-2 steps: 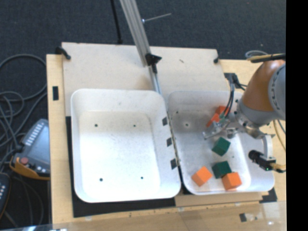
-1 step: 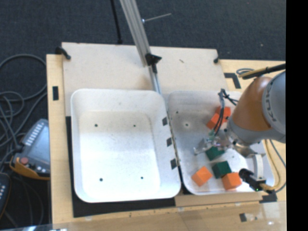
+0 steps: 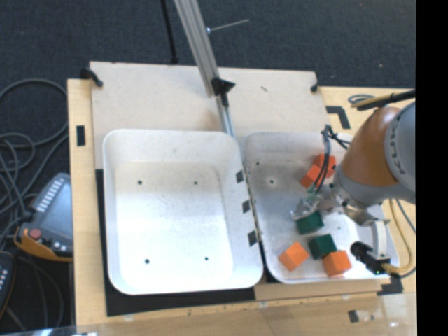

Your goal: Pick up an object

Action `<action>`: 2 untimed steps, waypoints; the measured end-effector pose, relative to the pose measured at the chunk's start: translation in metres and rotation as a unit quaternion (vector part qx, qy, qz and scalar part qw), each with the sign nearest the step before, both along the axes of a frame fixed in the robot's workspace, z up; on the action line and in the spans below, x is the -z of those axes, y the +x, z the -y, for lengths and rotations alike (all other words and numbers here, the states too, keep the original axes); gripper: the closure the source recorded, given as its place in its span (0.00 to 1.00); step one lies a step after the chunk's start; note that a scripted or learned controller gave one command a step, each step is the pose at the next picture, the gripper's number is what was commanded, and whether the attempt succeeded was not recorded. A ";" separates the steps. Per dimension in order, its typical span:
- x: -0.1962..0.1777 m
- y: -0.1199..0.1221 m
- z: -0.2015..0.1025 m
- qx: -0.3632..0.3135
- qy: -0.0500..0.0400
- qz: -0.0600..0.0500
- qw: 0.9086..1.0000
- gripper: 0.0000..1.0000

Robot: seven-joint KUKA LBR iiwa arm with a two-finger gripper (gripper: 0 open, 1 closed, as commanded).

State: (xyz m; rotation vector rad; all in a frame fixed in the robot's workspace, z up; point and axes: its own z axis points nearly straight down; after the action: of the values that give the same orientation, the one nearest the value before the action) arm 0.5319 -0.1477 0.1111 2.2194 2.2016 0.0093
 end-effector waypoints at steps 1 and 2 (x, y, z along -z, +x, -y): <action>-0.090 0.012 -0.075 -0.009 0.004 -0.003 1.000 1.00; -0.085 0.018 -0.147 -0.009 0.005 -0.007 1.000 1.00</action>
State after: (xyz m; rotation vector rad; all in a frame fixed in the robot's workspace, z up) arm 0.5502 -0.0010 0.1961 2.2118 2.2332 0.0032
